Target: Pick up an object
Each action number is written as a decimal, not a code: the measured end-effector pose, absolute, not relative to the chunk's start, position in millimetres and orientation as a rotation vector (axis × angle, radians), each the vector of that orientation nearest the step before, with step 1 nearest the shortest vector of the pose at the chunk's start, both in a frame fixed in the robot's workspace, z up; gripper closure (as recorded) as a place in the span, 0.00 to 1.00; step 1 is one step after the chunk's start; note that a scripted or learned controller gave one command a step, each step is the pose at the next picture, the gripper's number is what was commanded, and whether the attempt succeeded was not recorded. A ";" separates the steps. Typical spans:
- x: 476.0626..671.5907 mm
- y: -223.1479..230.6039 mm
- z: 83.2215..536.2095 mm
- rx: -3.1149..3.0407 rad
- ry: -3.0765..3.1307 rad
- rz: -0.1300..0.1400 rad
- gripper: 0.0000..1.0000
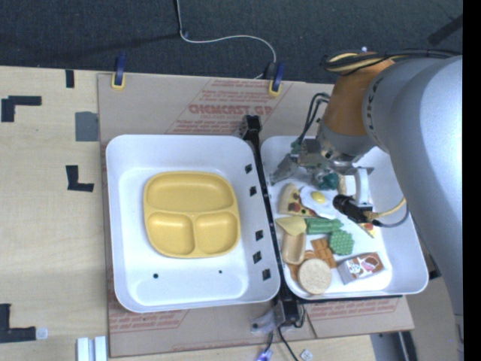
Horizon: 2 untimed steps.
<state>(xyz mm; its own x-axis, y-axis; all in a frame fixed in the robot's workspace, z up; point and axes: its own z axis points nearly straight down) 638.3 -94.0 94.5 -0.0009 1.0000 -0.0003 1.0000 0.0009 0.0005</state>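
Arm reaching into right bin (409,269) for a pick.
Gripper (325,173) hovering over toy food pile (316,235); claw state unclear, cannot tell; yellow tray (192,213) sitting untouched.

Bench fittings, non-task items
Cardboard sheet (225,107) under both bins, held by two clamps (118,74) at its upper edge; white cable (225,40) crosses dark cloth above.

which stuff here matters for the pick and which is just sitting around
For the job:
- two-finger gripper
- right white bin
- pile of toy food pieces

Lying about:
- left white bin
- yellow three-compartment plastic tray
- blue-and-yellow clamps
- white cable
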 end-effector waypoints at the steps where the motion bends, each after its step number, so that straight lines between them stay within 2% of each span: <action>1: 610.8 -100.7 87.2 2.214 2.218 0.006 0.00; 2: 605.5 -99.0 87.6 2.214 2.216 0.006 0.00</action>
